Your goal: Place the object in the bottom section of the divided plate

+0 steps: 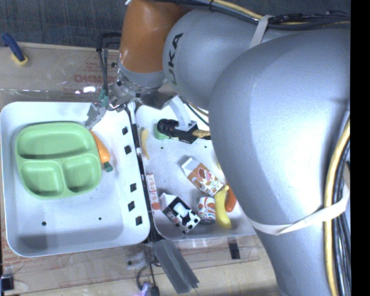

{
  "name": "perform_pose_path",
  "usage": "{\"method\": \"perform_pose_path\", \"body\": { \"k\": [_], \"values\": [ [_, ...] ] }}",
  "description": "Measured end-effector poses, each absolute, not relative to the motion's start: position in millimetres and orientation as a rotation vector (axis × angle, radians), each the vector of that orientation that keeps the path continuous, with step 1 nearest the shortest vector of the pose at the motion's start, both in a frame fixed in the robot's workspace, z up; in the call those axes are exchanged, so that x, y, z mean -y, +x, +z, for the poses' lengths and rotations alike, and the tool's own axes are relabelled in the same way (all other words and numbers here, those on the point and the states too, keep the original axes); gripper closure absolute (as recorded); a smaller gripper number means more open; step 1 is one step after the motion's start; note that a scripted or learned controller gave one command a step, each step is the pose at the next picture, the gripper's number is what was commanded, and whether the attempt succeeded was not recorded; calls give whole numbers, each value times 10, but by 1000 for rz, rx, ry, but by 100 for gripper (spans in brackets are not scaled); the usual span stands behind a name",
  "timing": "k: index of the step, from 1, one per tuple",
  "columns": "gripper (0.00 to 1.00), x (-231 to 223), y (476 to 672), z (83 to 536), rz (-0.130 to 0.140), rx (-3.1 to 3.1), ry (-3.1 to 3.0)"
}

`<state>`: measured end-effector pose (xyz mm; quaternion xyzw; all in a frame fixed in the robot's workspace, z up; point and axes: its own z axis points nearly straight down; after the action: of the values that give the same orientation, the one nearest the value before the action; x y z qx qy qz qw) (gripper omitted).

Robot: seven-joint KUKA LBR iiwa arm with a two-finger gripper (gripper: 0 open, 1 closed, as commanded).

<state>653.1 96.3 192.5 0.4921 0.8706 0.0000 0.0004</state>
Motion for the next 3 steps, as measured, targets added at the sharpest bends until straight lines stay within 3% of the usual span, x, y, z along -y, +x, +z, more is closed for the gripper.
{"method": "perform_pose_path", "body": {
  "k": [1, 2, 3],
  "values": [
    [0, -1040, 6027, 1626, -5, -2787, 1456],
    [100, -1042, 6030, 1725, -7, -2789, 1452],
    [100, -1923, 5624, 1312, -5, -2822, 1387]
  ]
}}
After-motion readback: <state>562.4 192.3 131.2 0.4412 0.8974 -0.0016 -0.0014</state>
